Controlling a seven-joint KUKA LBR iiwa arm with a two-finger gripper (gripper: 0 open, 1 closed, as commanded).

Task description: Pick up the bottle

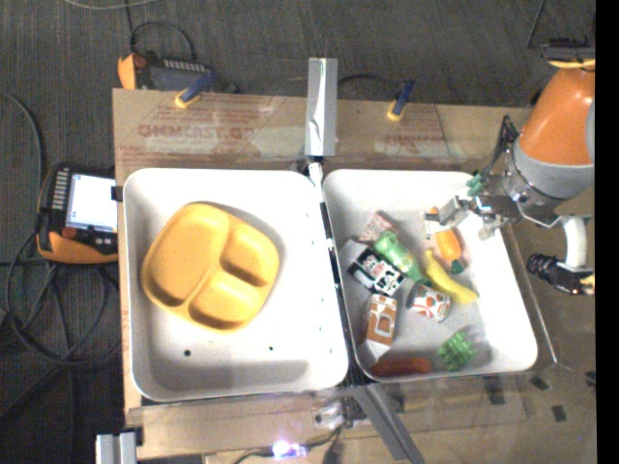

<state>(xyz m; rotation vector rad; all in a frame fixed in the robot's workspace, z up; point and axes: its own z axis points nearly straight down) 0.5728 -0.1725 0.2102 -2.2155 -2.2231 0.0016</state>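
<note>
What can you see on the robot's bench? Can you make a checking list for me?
Surface: two white bins, left bin and right bin, on a brown board.
Job's things: green bottle lying in the right bin.
Clutter: yellow tray in the left bin; banana, red sausage, small cartons beside the bottle.
Grippers: claw over the right bin's upper right, holding nothing seen.
Cables: black cables on the floor, left.
Surroundings: orange handheld screen, dark carpet.

Here's the bench (242, 129), a brown board printed with faded red lettering. Two shallow white bins sit side by side on it, the left bin (135, 288) touching the right bin (517, 317). Blue clamps (193, 89) grip its far edge.
</note>
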